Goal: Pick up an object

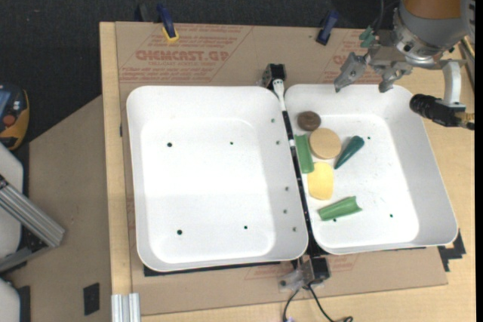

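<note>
My gripper (pixel 366 81) hangs open above the far rim of the right bin (pixel 423 162), with nothing between its two fingers. Below it, in the left half of that bin, lie several objects. A small brown disc (pixel 308 120) sits nearest the gripper. A tan round disc (pixel 325 143) lies just in front of the brown one. A green bar (pixel 303 154) rests along the bin's left wall. A dark teal wedge (pixel 349 151) lies to the right of the tan disc. A yellow piece (pixel 321 182) and a green block (pixel 338 209) lie nearer the front.
The left bin (pixel 151 162) stands beside the right one, with a black divider (pixel 289 139) between them. Both rest on a cardboard sheet (pixel 189 49) held by clamps. A black fixture (pixel 434 109) juts over the right bin's far right corner.
</note>
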{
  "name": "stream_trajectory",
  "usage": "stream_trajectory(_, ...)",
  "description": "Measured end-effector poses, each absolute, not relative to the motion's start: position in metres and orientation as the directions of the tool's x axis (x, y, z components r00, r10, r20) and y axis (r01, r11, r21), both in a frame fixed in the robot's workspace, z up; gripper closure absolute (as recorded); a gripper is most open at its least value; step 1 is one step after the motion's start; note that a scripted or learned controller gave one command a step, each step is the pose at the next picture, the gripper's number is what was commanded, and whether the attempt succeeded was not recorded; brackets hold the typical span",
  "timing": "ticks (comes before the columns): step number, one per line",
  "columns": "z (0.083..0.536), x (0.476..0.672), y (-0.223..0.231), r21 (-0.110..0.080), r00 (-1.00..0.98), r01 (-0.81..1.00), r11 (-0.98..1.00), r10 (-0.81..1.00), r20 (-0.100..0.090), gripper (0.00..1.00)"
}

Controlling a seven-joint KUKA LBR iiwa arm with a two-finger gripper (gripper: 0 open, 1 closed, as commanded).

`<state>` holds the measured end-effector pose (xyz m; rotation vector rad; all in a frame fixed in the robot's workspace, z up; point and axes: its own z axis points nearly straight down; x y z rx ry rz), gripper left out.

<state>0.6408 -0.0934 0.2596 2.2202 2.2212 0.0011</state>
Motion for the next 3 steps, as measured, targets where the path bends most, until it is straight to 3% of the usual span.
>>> stream_trajectory(1, 0.429, 0.622, -0.147, 0.021, 0.005, 1.0, -0.005, 1.0, -0.008, 0.0)
stream_trajectory(2, 0.545, 0.599, -0.183, 0.018, 0.004, 1.0, -0.004, 1.0, -0.008, 0.0)
stream_trajectory(3, 0.547, 0.601, -0.18, 0.008, 0.0, 1.0, 0.0, 1.0, -0.005, 1.0)
